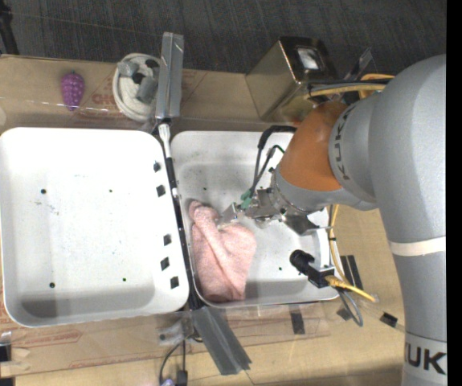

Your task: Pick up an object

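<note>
Pink cloth (221,254) lies lengthwise top-to-bottom (crumpled), gripper (239,212) touching.

The two bins (78,215) look like smooth white plastic with a faint sheen. The pink towel (221,252) is soft, fuzzy cloth, matt and rumpled. The arm (407,135) has a smooth grey satin shell with a glossy orange band (311,155). The bench (214,87) looks like matt brown cardboard.
</note>
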Robot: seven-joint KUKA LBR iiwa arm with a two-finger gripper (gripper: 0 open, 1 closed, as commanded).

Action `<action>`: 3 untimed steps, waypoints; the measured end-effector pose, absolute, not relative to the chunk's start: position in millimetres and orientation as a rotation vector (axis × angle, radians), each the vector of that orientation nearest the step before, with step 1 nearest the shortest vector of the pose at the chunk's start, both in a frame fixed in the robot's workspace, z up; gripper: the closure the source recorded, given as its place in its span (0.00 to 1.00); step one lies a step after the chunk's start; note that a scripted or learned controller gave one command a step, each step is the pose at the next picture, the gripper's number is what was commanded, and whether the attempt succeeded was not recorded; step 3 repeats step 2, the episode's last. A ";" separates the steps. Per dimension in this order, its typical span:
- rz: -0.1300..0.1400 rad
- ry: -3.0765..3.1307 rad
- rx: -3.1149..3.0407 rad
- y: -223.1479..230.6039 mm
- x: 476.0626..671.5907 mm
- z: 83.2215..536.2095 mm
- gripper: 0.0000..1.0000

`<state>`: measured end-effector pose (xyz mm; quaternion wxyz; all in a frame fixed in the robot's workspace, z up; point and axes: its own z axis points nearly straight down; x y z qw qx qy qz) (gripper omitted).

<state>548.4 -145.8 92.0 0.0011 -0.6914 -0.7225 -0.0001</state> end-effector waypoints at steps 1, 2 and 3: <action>0.001 -2.269 -2.164 -145.2 548.7 100.8 1.00; 0.003 -2.486 -1.915 -86.5 604.4 190.5 1.00; 0.003 -2.486 -1.915 -86.5 604.4 190.5 1.00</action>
